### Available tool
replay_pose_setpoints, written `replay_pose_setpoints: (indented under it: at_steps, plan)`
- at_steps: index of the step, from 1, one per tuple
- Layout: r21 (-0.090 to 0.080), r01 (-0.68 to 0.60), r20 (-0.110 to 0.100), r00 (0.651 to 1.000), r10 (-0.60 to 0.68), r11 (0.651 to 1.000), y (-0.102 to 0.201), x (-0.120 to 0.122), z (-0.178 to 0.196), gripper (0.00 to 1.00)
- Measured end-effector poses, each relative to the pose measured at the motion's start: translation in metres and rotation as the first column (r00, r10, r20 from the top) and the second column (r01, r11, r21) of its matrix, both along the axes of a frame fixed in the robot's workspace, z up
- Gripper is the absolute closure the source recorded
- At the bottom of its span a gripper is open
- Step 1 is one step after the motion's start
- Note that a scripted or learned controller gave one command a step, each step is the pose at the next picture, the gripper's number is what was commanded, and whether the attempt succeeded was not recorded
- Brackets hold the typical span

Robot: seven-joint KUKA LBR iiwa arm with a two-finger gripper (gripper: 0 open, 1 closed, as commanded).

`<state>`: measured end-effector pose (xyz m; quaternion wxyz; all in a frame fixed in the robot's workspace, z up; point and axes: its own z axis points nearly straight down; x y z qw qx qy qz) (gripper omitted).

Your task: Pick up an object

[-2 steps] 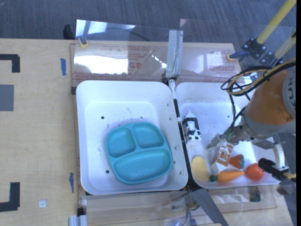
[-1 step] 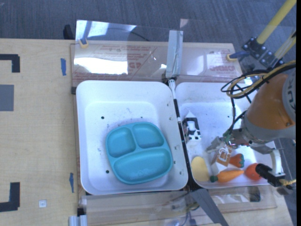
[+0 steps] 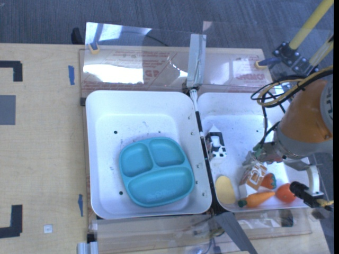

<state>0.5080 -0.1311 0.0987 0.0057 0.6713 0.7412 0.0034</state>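
The wooden desk point(image 3: 37, 157) holds two white bins side by side. The left bin point(image 3: 100, 142) has a blue tray point(image 3: 156, 171) with three sections. The right bin point(image 3: 238, 115) holds small toys near its front: a yellow piece point(image 3: 224, 188), a packet point(image 3: 255, 175), a carrot point(image 3: 258, 198) and a tomato point(image 3: 285, 192). The claw point(image 3: 259, 153) hangs just above the packet; I cannot tell its state.

Blue divided plate point(image 3: 157, 171) smooth matt plastic; white bins point(image 3: 100, 142) glossy plastic; bench point(image 3: 42, 142) pale wood.
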Motion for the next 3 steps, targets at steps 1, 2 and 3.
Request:
replay_pose_setpoints:
  at_steps: [1, 2, 3]
  plan:
    - [0.000, -0.119, -0.008, 0.993, 0.119, 0.993, -0.019, -0.027, 0.115, 1.00]
    - [0.002, -0.107, -0.009, 0.994, 0.107, 0.994, 0.054, -0.014, 0.128, 1.00]
    - [0.002, 0.117, -0.014, 0.993, -0.117, 0.993, 0.092, 0.018, 0.085, 1.00]
